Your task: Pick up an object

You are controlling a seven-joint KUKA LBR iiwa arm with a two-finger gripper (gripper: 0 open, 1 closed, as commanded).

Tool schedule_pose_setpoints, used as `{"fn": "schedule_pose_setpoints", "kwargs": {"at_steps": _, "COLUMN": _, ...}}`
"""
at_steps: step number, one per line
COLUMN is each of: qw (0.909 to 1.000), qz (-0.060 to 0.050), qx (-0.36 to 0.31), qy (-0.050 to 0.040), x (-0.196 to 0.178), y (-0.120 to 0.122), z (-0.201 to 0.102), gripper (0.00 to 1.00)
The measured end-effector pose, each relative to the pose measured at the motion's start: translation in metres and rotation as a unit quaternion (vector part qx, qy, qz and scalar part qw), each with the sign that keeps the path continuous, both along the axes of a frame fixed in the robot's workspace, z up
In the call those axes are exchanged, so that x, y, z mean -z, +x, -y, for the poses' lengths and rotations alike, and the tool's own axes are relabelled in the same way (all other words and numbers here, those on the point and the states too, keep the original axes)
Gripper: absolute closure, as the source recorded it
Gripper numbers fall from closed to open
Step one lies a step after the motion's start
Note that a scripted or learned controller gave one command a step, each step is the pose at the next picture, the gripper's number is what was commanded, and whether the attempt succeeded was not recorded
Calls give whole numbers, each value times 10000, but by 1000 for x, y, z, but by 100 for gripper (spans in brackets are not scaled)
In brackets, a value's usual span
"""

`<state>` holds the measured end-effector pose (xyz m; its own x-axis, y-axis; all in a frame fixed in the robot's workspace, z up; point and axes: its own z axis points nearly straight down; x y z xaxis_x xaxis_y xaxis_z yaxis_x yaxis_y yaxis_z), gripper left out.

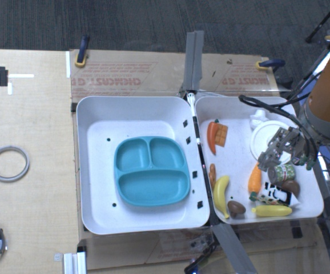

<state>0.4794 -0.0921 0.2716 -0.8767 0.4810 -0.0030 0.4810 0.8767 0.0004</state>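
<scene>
The gripper (272,153) hung inside the right bin (233,104), its fingers spread open with nothing between them, just above a small carrot (254,180) and beside a white plate (266,137). Near the carrot lay a green-labelled can (284,172), two bananas (221,193), and an orange pepper (216,136). The left bin (93,153) carried a blue divided plate (152,170).
</scene>
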Motion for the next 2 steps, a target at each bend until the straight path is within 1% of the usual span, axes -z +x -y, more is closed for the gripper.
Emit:
{"fn": "schedule_pose_setpoints", "kwargs": {"at_steps": 1, "qw": 9993, "qz": -24, "qx": -373, "qy": 6, "x": 136, "y": -2, "z": 19, "gripper": 100}}
{"fn": "schedule_pose_setpoints", "kwargs": {"at_steps": 2, "qw": 9848, "qz": -23, "qx": -1737, "qy": 8, "x": 181, "y": -2, "z": 68, "gripper": 100}}
